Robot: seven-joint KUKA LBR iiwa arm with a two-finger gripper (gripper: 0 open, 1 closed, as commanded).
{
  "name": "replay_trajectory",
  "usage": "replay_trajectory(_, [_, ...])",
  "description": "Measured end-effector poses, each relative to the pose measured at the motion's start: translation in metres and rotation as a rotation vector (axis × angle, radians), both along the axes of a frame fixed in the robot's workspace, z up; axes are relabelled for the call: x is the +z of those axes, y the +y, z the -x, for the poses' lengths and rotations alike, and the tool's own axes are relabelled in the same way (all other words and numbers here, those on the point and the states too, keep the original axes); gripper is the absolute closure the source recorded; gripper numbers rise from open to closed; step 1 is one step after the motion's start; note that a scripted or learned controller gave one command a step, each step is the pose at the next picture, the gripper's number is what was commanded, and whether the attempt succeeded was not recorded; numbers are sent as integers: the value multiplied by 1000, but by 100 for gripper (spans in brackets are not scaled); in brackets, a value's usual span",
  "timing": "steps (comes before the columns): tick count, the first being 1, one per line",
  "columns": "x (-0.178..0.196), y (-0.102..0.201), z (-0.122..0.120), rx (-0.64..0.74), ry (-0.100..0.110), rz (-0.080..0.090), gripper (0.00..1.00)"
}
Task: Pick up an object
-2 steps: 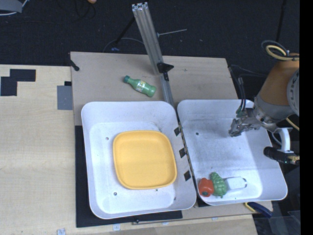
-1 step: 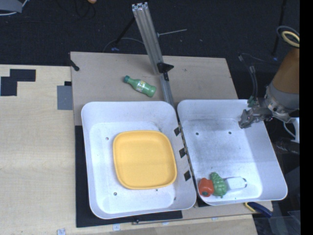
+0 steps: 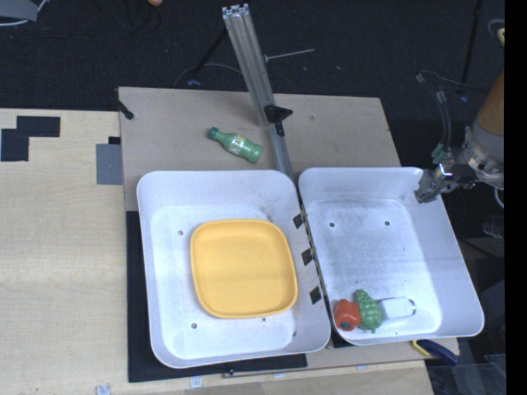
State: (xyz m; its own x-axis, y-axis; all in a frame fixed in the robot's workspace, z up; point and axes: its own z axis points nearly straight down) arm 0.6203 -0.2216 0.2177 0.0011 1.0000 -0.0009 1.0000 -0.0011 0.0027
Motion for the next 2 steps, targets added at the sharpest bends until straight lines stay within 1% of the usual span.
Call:
replay_trajectory(1, [-8,55,7,4,3,-2,100])
replay_trajectory(2, [2,108,23,5,2,-2,100])
